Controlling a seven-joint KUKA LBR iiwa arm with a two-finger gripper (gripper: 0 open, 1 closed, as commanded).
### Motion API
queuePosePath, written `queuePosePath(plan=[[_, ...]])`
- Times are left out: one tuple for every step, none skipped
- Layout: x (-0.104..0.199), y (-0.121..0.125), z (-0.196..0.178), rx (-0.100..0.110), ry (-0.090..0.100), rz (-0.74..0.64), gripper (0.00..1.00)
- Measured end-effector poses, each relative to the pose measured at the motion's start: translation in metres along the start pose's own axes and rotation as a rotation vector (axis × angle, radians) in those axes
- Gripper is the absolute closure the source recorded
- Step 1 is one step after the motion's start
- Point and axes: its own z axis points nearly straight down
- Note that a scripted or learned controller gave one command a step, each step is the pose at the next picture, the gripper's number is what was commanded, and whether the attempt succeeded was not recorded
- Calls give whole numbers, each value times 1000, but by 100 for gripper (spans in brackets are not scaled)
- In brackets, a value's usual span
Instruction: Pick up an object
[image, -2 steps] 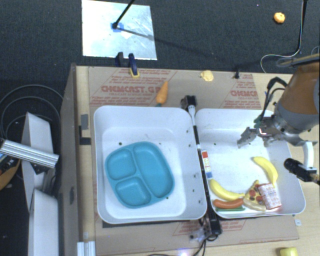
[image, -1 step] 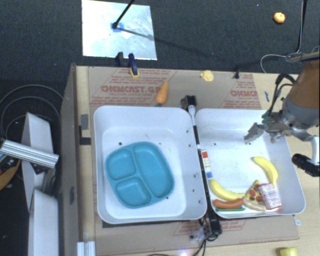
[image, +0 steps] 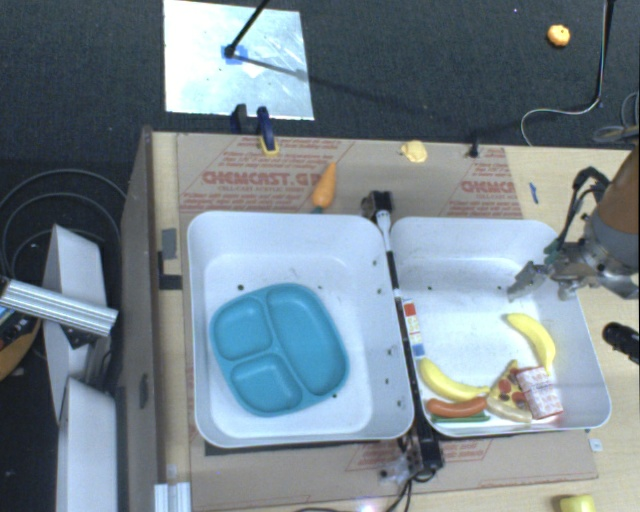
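left bin (image: 200, 260): white | divided plate (image: 278, 347): light blue | right bin (image: 470, 245): white | two bananas (image: 533, 338) (image: 450, 381): yellow | hot dog (image: 456, 407): red-orange | pizza slice (image: 512, 390): yellow with red dots | carrot (image: 323, 186): orange | bench board (image: 255, 170): tan with red letters | floor (image: 80, 80): dark grey

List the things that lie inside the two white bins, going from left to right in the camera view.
Blue divided plate → lower banana → sausage → pizza slice → upper banana.
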Motion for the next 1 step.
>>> queuePosePath(plan=[[8,-16,15,1,2,-3,0]])
